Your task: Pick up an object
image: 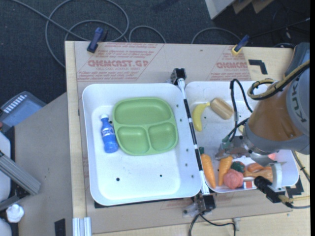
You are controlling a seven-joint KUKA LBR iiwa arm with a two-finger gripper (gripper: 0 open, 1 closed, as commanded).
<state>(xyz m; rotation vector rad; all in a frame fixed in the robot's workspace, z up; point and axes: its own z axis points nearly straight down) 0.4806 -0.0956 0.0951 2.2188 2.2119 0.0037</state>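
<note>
Nearest to the camera, at the front of the right bin (194, 90), lay a crowd of toy foods: two carrots, a red round fruit (233, 179) and an orange piece (259, 170) beside it. Just above them hung the gripper (231, 150), low inside this bin, and whether its fingers were spread or pressed together I cannot tell, because the grey wrist covered them. Nothing could be seen between the fingers.

To the left of the gripper and a little toward the camera was the first carrot (208, 169), touching the bin's left wall. Its long axis ran from far to near, with the thin tip toward the front edge. The second carrot (224, 166) lay just under the gripper, tilted, its green end near the fingers. Farther from the camera than the gripper, and to its left, a yellow banana (198, 116) lay curved along the wall, and a tan bread roll (221, 108) rested just beside it.

Well apart on the gripper's left, the left bin (133, 186) held a green divided plate (145, 125) and a blue bottle (109, 134) lying beside the plate, cap away from the camera.

Black cable (239, 95) looped over the right bin behind the gripper, and the arm (278, 117) covered much of this bin's right side.
</note>
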